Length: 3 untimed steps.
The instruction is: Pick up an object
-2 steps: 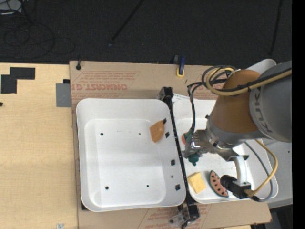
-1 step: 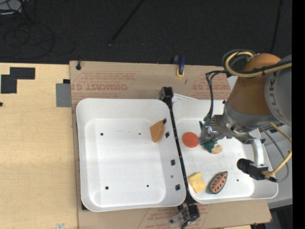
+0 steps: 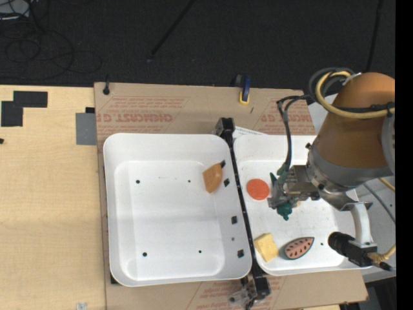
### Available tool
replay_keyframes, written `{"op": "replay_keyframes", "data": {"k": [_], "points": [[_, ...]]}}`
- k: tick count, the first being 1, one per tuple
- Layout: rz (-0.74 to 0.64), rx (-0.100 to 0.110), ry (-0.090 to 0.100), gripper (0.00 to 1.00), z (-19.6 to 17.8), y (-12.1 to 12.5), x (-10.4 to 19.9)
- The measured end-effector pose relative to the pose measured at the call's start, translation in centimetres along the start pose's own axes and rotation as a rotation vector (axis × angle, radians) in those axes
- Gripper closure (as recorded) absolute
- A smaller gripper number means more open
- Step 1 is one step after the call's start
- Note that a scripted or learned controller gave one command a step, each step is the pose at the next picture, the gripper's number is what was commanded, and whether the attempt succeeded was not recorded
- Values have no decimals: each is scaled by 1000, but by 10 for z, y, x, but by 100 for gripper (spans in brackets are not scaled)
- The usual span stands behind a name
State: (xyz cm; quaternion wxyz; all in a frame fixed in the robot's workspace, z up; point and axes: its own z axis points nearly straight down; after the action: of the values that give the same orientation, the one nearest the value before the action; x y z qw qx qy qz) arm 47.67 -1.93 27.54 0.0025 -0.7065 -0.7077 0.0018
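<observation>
My gripper (image 3: pixel 284 206) hangs over the middle of the right bin (image 3: pixel 303 148), just right of an orange-red disc (image 3: pixel 258 188). The disc lies flat on the bin floor near the divider. A yellow block (image 3: pixel 265 246) sits at the bin's front left corner. Beside it to the right lies a watermelon-slice toy (image 3: pixel 299 247) with a red face and a green rim. In the left bin (image 3: pixel 161 231), a tan wedge-shaped piece (image 3: pixel 213 177) rests against the right wall. Nothing can be made out in the gripper.
A black divider rail (image 3: pixel 237 199) runs between the two bins. The arm's orange band and grey body (image 3: pixel 353 134) overhang the right bin's far right side. Cardboard (image 3: pixel 168 112) lies under the bins, and a blue clamp (image 3: pixel 244 89) stands at its back edge.
</observation>
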Motion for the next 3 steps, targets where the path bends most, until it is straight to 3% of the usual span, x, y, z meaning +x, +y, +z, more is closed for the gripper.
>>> {"op": "replay_keyframes", "data": {"k": [1, 2, 3], "points": [[-4, -11, 0, 100, -117, -1, 48], [1, 2, -1, 100, 8, -2, 66], [5, -2, -2, 100, 12, 10, 28]]}}
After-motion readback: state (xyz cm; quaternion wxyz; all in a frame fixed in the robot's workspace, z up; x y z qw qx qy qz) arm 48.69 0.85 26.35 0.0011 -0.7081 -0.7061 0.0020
